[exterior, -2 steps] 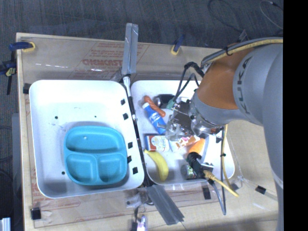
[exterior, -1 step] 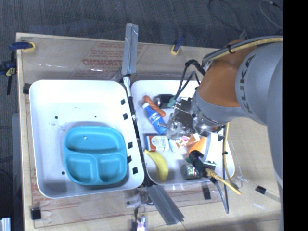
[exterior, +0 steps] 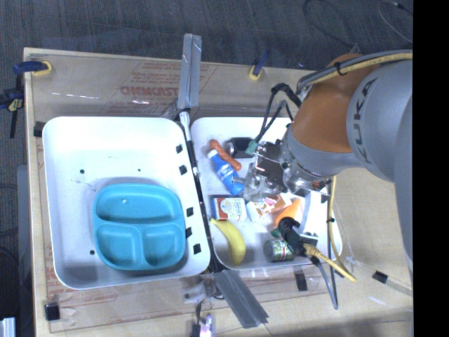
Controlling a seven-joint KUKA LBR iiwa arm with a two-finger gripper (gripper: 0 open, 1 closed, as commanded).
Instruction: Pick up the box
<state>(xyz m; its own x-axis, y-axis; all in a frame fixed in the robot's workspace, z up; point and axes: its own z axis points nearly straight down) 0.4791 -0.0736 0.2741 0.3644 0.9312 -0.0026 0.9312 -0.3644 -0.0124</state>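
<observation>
The box point(exterior: 230, 208) is a small white and red carton lying flat in the right bin point(exterior: 208, 133), just left of the bin's middle. My gripper point(exterior: 258, 182) hangs low inside the same bin, up and to the right of the box, with the bulky grey and orange arm point(exterior: 337, 125) covering the bin's right half. Nothing shows in the gripper. Whether it touches the items under it cannot be made out.
Around the box lie a banana point(exterior: 232, 239), a blue bottle point(exterior: 226, 171), an orange item point(exterior: 218, 149), a green can point(exterior: 280, 250) and an orange object point(exterior: 287, 208). The left bin point(exterior: 70, 146) holds a blue divided tray point(exterior: 140, 225).
</observation>
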